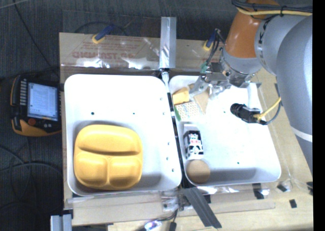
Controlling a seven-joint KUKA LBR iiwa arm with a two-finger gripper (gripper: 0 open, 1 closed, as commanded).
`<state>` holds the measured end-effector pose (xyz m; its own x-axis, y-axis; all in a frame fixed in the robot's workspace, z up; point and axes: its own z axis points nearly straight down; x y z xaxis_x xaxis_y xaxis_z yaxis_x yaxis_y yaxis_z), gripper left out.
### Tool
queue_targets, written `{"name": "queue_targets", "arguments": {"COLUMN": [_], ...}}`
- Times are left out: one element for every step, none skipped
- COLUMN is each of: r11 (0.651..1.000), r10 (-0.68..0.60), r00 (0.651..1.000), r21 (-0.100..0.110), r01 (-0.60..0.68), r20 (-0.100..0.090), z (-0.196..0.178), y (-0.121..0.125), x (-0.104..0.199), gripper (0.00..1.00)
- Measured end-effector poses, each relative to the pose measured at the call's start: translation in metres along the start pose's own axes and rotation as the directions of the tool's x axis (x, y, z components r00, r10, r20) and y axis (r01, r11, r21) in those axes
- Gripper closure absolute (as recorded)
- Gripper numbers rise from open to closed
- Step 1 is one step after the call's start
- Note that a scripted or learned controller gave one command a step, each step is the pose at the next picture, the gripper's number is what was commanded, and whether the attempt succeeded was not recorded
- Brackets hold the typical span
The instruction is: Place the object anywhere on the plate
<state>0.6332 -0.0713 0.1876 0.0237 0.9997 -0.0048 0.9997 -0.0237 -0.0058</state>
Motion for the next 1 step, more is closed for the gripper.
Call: {"name": "queue_targets", "arguments": {"r11": [0.976], "r10": [0.216], "r00": [0.976], "r21": [-0.003], "r01": [-0.216], "r20": [-0.005], "z": [0.0044], "y": [-0.0276], "x": [0.1024], "gripper": [1.0]}}
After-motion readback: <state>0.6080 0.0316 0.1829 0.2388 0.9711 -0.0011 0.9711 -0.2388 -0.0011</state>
